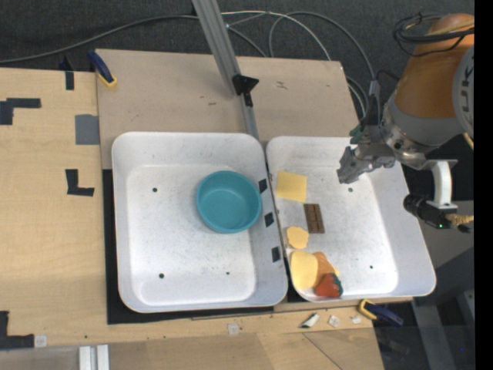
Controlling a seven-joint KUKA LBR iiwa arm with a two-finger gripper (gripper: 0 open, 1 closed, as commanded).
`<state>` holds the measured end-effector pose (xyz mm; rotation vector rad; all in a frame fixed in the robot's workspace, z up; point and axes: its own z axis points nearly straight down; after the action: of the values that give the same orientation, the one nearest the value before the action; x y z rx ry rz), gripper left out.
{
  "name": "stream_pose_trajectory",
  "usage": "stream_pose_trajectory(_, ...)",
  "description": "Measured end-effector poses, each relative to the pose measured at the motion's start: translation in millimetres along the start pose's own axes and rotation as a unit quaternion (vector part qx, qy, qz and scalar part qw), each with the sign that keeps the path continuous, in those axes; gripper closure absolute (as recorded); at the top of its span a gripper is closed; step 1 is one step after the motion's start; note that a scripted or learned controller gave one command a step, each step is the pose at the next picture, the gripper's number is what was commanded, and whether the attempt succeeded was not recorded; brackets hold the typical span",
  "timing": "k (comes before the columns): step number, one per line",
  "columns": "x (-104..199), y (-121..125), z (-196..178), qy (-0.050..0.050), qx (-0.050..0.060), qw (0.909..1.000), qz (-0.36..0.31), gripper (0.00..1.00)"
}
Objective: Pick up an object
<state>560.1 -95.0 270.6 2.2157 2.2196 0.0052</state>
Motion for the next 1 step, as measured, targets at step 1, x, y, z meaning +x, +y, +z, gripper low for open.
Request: stream_pose_trajectory(1,51.0,-9.3,18.2,0.001,0.004,1.0,-0.002,1.0)
